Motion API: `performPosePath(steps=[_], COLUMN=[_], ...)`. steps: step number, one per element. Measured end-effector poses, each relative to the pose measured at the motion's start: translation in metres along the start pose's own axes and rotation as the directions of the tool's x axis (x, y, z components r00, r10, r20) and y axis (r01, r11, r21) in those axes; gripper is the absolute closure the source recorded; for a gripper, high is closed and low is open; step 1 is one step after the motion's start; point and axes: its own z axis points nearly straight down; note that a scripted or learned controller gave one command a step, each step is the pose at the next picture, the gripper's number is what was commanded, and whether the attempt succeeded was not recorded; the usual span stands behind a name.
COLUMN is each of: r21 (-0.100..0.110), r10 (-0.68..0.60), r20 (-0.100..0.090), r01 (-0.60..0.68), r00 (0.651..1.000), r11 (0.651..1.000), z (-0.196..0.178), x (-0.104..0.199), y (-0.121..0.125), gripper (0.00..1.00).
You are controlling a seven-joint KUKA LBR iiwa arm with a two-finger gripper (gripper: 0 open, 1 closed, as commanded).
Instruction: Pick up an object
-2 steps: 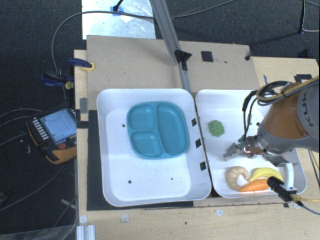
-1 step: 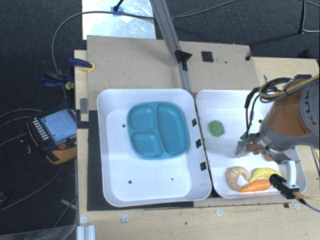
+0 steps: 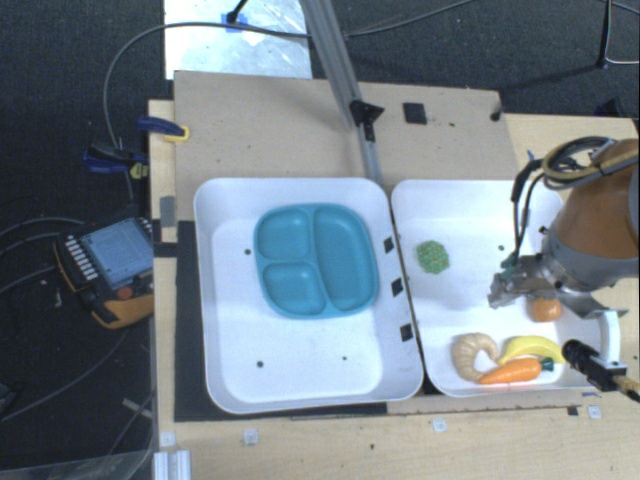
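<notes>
Here, jaws (image 3: 507, 290) hover right of green ball (image 3: 432, 257).

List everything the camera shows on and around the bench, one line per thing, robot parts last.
Bins: 2, white, side by side on the bench.
Divided plate: 1, blue, three compartments, in the left bin.
Broccoli piece: 1, green, upper middle of the right bin.
Banana: 1, yellow, near edge of the right bin.
Carrot: 1, orange, in front of the banana, touching it.
Shrimp-like toy: 1, tan, curled, left of the carrot.
Round object: 1, orange, beside the gripper, partly hidden.
Handheld device: 1, blue screen, floor left of the bench.
Arm: 1, grey with orange band, over the right bin.
Gripper: 1, dark, low above the right bin floor.
</notes>
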Motion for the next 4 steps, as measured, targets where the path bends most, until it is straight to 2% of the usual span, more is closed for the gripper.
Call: performPosePath(steps=[2, 3, 4], r21=[-0.002, 0.001, 0.004], r10=[-0.005, -0.008, -0.009], r20=[0.000, -0.001, -0.002], r01=[0.005, 0.008, 0.009], r00=[1.000, 1.000, 1.000], r11=[1.000, 1.000, 1.000], z=[-0.091, -0.081, -0.073], x=[0.007, 0.053, 0.102], y=[-0.003, 0.015, 0.021], gripper=[1.00, 1.00, 1.00])
